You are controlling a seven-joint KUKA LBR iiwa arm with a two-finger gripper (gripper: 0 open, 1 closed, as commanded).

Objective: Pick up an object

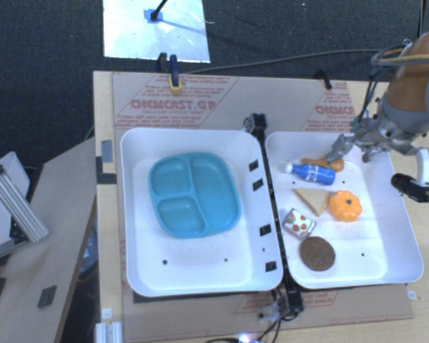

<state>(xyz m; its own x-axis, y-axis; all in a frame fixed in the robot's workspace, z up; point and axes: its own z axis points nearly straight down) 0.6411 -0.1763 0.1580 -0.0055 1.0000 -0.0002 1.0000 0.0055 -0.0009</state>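
The arm enters from the right of the camera view, and the hand (357, 146) hangs over the rear part of the right bin (400, 220). Two fingers are spread apart, one angled toward the bottle and one toward the rear wall. Nothing sits between them, so the hand is open and carries no object.

Candidate objects all lie in the right bin:
- A blue bottle (312, 172) with a white cap lies on its side near the rear, just beside the left fingertip.
- A small orange piece (324, 163) lies touching the bottle's far side; its type is not clear.
- A pale wedge (312, 201) lies in front of the bottle.
- An orange pumpkin (344, 206) sits just beside the wedge.
- A small patterned cup (299, 223) lies tilted, nearer the bin divider.
- A brown round disc (317, 253) lies flat toward the front.

The left bin (143, 263) holds a blue divided plate (194, 194), well apart from the hand.

Judged step: approach, before the grasp. The bottle and the orange piece are the nearest targets. The next move calls for centring the open fingers over one object, aligning them across its narrow axis, descending, then closing. The crowded pair raises the risk of a nudge or a double contact.
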